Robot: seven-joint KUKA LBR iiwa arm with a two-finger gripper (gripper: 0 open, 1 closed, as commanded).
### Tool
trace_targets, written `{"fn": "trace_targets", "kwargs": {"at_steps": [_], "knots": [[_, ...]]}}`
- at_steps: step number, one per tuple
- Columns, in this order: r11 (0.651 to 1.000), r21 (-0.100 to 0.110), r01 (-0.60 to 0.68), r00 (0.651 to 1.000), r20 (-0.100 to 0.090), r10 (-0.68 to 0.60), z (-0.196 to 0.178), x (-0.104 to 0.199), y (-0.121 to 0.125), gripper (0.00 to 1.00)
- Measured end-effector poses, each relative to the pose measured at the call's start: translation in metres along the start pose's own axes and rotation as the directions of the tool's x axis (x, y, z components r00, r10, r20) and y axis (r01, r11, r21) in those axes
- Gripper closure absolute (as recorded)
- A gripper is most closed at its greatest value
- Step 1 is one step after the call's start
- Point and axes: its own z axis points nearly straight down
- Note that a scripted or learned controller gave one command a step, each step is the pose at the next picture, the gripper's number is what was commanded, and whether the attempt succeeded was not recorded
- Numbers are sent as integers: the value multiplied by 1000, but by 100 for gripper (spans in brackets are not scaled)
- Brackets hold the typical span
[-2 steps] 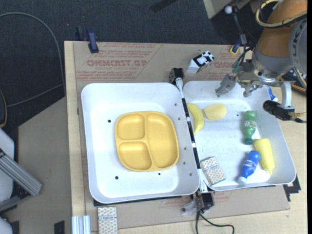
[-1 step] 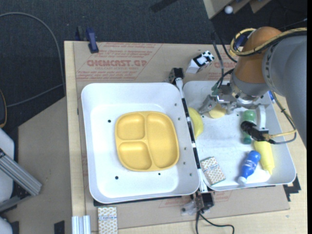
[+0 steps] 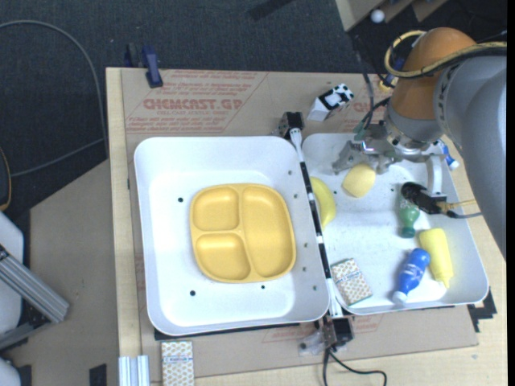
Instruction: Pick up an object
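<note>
We see the gripper [image 3: 364, 155] low in the right bin [image 3: 467, 284], just above a pale yellow rounded object [image 3: 359, 182]; we cannot tell its state or whether it holds it. That bin also holds a blue bottle [image 3: 411, 273], a yellow item [image 3: 437, 254] and a small box [image 3: 351, 281]. The left bin [image 3: 161, 240] holds a yellow divided plate [image 3: 241, 232].

This is a robotics lab or test bench. A grey arm [image 3: 475, 95] with an orange band enters at the frame's upper right over two white bins [image 3: 161, 296] set on a brown board [image 3: 193, 103] stamped with a maker's name. Loose cables [image 3: 48, 47] trail over dark carpet [image 3: 64, 6] at upper left, and aluminium framing [image 3: 28, 284] crosses the lower left.
</note>
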Motion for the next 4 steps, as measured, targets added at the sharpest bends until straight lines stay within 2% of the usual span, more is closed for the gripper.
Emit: {"fn": "trace_targets", "kwargs": {"at_steps": [1, 2, 3, 4], "knots": [[1000, 3, -2, 1000, -1, 2, -39, -36, -32, 0], [1000, -17, 1, 1000, 8, 0, -16, -87, -66, 0], [1000, -24, 7, 1000, -5, -7, -13, -95, -67, 0], [999, -34, 7, 1000, 10, -7, -25, -99, -65, 100]]}}
